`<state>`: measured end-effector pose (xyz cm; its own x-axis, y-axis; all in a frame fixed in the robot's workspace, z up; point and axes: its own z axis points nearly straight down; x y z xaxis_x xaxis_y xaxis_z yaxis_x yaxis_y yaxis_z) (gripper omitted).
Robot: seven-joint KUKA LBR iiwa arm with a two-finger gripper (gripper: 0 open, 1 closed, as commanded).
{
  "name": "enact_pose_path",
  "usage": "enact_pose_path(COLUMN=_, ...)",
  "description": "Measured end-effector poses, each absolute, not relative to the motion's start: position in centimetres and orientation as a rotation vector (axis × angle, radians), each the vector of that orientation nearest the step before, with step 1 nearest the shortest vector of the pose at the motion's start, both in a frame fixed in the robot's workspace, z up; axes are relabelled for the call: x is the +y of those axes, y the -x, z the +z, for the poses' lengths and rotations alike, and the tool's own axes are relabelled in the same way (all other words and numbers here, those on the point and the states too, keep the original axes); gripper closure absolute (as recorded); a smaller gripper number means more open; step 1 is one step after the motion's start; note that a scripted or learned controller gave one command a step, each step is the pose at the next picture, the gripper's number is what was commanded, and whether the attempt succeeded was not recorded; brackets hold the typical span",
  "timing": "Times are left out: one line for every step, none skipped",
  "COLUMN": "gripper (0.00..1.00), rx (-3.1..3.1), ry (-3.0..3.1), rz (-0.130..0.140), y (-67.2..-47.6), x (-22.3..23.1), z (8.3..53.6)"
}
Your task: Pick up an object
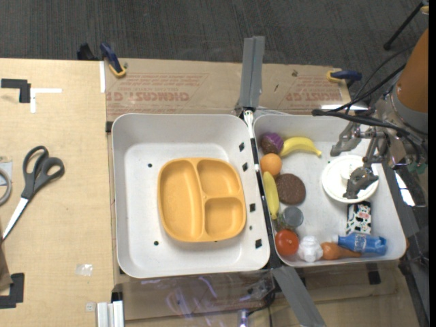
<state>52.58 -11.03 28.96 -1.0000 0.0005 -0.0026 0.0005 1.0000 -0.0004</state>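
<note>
The pincer (360, 180) is seen low over the right bin (394, 213), directly above a small white plate (338, 180) that lies in the bin's right half. Its metal fingers overlap the plate's right side, but whether they are apart or closed, and whether anything is gripped between them, cannot be told from this angle. The grey arm (381, 131) is extended in from beyond the plate's upper right, with an orange band (417, 80) visible higher up.

Just below the plate a black-and-white cow-patterned carton (360, 218) is placed, and below that a blue bottle (362, 244) is laid on its side. Left of the plate a dark brown round cookie (291, 189) is found, with a yellow banana (300, 145) above it and a purple item (272, 142) further left of the banana. An orange (270, 164) and a second yellow banana (271, 195) are set against the bin's left wall, well left of the plate. Lower left of the plate a grey can (293, 216), a red tomato (287, 242), a white clump (310, 249) and an orange carrot-like piece (331, 251) are gathered.

Far left of the plate, the left bin (129, 203) is occupied by a yellow divided tray (201, 199) with three compartments. Beyond that bin, on the wooden surface (61, 251), a pair of scissors (33, 176) is laid.
</note>
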Motion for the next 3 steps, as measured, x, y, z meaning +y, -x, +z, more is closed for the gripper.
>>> enact_pose_path(gripper=0.00, rx=3.139, ry=-0.093, rz=0.000, y=-54.8, x=-11.7, z=13.6)
enact_pose_path(gripper=0.00, rx=3.136, ry=-0.109, rz=0.000, y=-58.0, x=-9.9, z=9.2)
enact_pose_path(gripper=0.00, rx=3.123, ry=0.250, rz=-0.004, y=-60.6, x=-16.8, z=9.5)
